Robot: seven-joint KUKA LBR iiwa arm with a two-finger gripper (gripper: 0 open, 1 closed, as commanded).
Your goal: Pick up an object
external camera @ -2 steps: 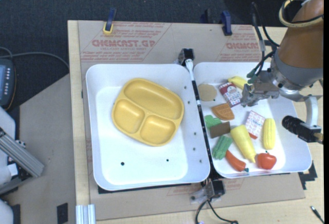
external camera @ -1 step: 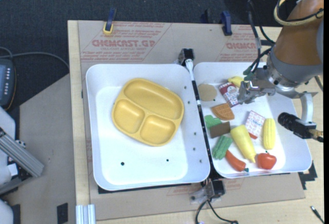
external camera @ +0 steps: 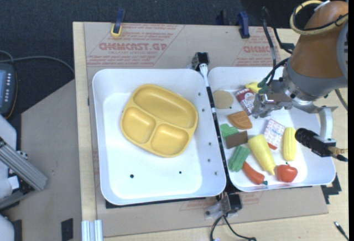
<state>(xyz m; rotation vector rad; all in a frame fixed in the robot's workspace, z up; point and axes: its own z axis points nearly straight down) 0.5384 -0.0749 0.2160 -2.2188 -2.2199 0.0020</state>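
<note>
The grey arm with its orange band (external camera: 318, 41) reaches in from the right and bends down over the back of the right shallow white bin (external camera: 326, 176). Its claw (external camera: 264, 99) hangs low just above a small red-and-white packet (external camera: 246, 99); whether it is wide or narrow cannot be told. Toy foods lie crowded in that bin: a tan round piece (external camera: 223, 99), an orange slice (external camera: 240, 120), a yellow squeeze bottle (external camera: 261, 153), a yellow corn cob (external camera: 289, 143) and a red tomato (external camera: 286, 173). The left white bin (external camera: 110, 179) holds a yellow three-compartment plastic plate (external camera: 159, 119) on the cardboard-covered tabletop (external camera: 83, 124).
</note>
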